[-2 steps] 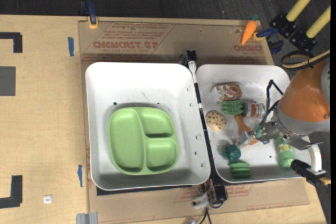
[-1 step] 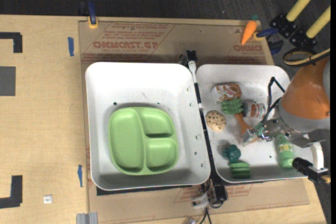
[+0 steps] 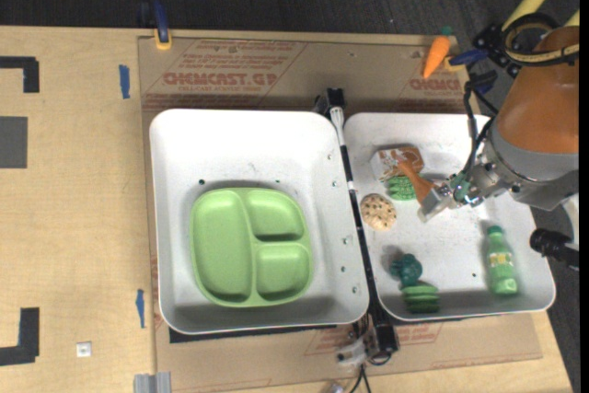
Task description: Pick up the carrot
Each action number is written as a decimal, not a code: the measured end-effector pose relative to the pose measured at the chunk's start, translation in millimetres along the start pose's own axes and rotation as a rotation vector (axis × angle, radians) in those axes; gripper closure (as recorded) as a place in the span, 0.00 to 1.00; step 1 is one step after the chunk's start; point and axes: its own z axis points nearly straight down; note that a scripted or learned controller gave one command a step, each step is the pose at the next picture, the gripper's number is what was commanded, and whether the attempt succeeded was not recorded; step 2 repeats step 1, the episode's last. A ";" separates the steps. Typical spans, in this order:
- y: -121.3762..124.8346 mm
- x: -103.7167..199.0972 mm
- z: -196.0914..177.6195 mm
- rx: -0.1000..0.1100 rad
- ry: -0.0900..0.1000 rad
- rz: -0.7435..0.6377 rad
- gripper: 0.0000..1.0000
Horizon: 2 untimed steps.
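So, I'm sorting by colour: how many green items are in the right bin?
3, maybe more under the arm: a green bottle at right, a green piece at the front, another beside the carrot.

glossy plastic bins (image 3: 276, 129), matt cardboard (image 3: 304, 74)

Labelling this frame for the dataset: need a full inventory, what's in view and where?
bins: 2, white, side by side on the bench
divided plate: 1, light green, left bin
carrot: 1, orange, right bin, at the gripper's tip
cookie: 1, tan, right bin's left side
bottle: 1, green, right bin's right side
teal item: 1, right bin, near front
green round item: 1, right bin's front edge
orange clamp: 1, board's far edge
gripper: 1, grey, over right bin
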 end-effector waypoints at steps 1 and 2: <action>98.5 107.0 31.5 0.001 0.001 0.142 1.00; 98.5 107.0 31.5 0.001 0.001 0.142 1.00</action>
